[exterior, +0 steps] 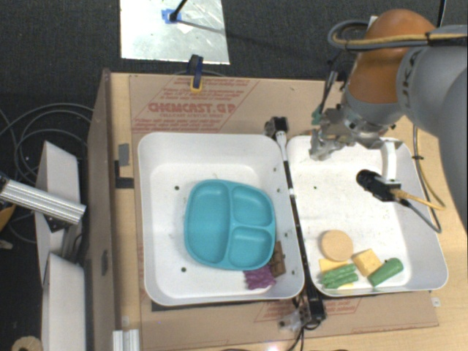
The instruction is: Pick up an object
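While the gripper [322, 146] hangs over the far edge of the right bin [431, 265], I cannot tell its state. Toy food pieces [355, 264] lie near this bin's front; a teal plate [229, 224] sits in the left bin [157, 196].

Grey arm [431, 86], orange band [384, 50], thin black cables [351, 39].

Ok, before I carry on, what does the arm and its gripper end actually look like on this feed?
The arm is smooth grey with a rounded orange band above the wrist. Thin dark and tan cables loop over that band. The wrist narrows to a grey metal gripper, which is blurred, so finer detail is unclear.
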